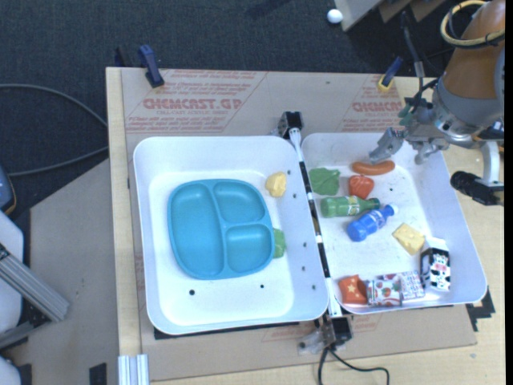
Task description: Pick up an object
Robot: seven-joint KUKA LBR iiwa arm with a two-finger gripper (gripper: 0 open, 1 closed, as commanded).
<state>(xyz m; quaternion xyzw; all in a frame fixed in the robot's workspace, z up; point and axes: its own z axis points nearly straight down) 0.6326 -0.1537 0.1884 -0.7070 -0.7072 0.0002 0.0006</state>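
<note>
My gripper (403,151) hangs over the far side of the right bin (461,215), its two fingers spread open with nothing between them. An orange sausage (373,167) lies just below and to the left of the fingertips, apart from them. Nearer in the same bin are a green leafy item (325,180), a red pepper (361,186), a green bottle (349,207), a blue bottle (370,222) and a yellow cheese wedge (409,237).
Along the right bin's near edge lie a cow-patterned carton (436,269), a strawberry carton (393,289) and a red-orange item (353,289). The left bin (152,175) holds a blue divided plate (220,227), a yellow item (276,184) and a green item (278,243).
</note>
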